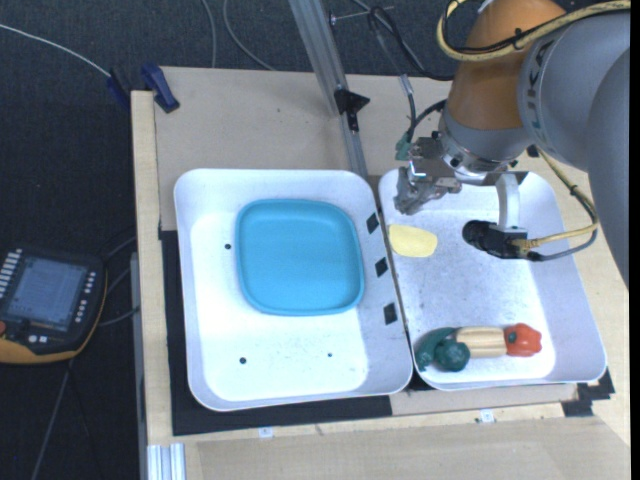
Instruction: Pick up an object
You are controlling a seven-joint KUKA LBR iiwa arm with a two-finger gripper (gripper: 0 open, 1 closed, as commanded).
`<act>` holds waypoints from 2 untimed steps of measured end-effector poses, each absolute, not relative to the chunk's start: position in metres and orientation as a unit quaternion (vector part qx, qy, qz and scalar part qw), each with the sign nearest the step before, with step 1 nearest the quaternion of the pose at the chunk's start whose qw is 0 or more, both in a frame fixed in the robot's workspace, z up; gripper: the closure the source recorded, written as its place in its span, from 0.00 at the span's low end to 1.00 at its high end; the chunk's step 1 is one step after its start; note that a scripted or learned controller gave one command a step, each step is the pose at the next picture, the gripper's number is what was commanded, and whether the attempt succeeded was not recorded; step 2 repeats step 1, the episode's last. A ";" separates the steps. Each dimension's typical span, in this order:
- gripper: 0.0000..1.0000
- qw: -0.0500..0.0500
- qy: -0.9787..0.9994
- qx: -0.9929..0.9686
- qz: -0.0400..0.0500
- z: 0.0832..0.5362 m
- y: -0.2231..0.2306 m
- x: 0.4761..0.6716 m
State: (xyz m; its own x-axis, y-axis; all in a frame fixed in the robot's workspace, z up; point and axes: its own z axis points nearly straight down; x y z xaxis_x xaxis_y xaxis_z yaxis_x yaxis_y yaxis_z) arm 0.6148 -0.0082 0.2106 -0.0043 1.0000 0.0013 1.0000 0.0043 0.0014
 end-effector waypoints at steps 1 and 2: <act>1.00 0.000 0.709 0.705 0.001 0.219 0.053 0.620; 1.00 0.000 0.709 0.705 0.001 0.219 0.053 0.620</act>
